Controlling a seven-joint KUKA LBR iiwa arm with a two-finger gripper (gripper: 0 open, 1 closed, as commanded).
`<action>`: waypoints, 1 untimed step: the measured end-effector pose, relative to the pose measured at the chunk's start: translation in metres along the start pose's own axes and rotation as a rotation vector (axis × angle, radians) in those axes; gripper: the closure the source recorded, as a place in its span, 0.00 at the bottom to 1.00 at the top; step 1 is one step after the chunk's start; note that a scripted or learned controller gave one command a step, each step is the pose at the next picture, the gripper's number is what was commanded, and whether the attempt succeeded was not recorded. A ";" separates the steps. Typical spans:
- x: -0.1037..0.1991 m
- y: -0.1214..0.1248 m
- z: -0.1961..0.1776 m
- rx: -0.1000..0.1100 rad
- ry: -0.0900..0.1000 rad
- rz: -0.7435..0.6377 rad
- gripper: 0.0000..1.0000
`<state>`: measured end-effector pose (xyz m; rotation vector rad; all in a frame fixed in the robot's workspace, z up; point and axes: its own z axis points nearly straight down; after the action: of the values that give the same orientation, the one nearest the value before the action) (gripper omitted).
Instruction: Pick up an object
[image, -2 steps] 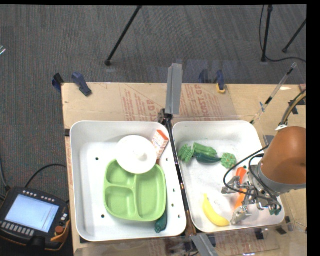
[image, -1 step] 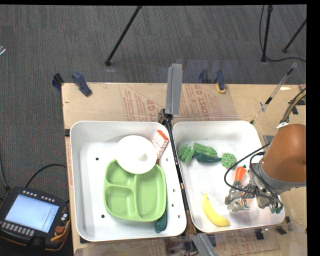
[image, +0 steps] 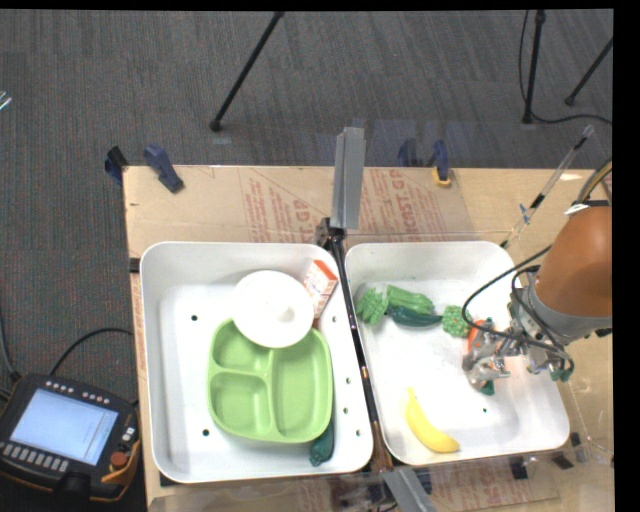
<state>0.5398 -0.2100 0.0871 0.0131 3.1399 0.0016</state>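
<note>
A yellow banana (image: 430, 426) lies at the near edge of the right bin (image: 540, 425), with green toy vegetables (image: 405, 305) clustered toward its far side. The grey-and-orange arm (image: 577, 275) reaches in from the right, its gripper (image: 487, 365) low over the bin floor near the vegetables; its grip cannot be told. In the left bin (image: 165, 400), a white plate (image: 274, 308) overlaps a green divided tray (image: 270, 390).

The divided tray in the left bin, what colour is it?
Light green, under a white round plate; the divided tray shows clearly in the camera view.
</note>
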 end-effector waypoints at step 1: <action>0.000 0.000 0.000 -0.001 0.001 0.000 0.00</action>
<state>0.5397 -0.2098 0.0871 0.0132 3.1404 0.0024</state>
